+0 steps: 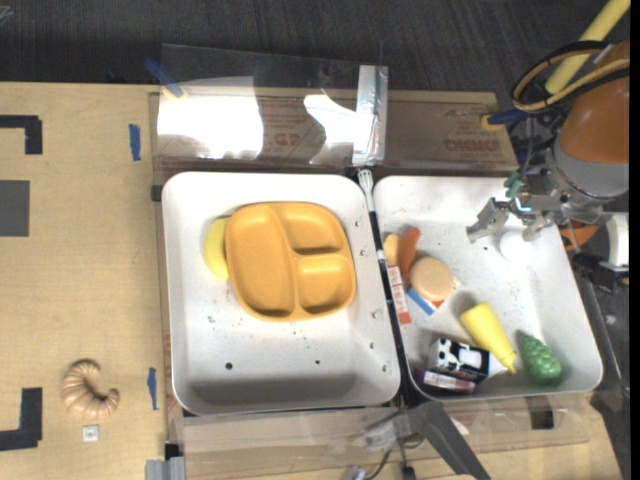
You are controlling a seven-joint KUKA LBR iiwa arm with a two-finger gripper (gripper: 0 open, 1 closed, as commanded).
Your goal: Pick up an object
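A: Why is the gripper [508,220] hanging over the upper part of the right bin [580,313]?

B: I'd guess it's lining up for a grab. Its fingers look spread and hold nothing. The likely targets lie below and left of it: a carrot [409,247] by the divider, a round bun [434,279], a yellow corn cob [489,333], a green piece [539,360] and a black-and-white box [457,357].

A: And the left bin [190,298]?

B: It holds an orange divided tray [290,259] lying over something yellow [214,246], well clear of the gripper.

A: What about the surroundings?

B: A light wooden bench [80,278] with blue tape marks, a croissant [89,389] far left of the bins, dark carpet [250,8] beyond.
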